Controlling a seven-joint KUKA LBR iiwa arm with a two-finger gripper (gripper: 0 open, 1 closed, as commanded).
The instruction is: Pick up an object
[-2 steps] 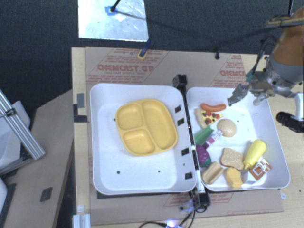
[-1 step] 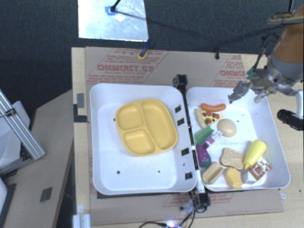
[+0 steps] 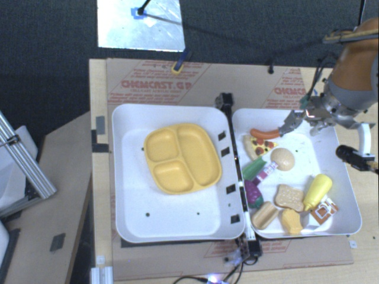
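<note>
- i see the grey arm (image 3: 355, 70) reaching in from the right, its hand (image 3: 306, 121) hovering over the upper part of the right bin (image 3: 349, 209) on the desk (image 3: 65, 152).
- one grey finger (image 3: 291, 123) slants down-left toward the hot dog (image 3: 264, 134); whether the hand is open or closed, i cannot tell, and nothing shows between its fingers.
- the right bin carries the toy food: the hot dog near the top, a pizza slice (image 3: 256, 148) just below it, a round tan bun (image 3: 282, 158) beside that.
- a green piece (image 3: 254, 169) and a purple piece (image 3: 253, 191) lie along the bin's left wall.
- toast (image 3: 289, 197), a yellow bottle (image 3: 317, 190), a bread roll (image 3: 265, 215) and a yellow block (image 3: 291, 221) crowd the lower part.
- the left bin (image 3: 133, 218) holds a yellow divided tray (image 3: 180, 157), lying flat.
</note>
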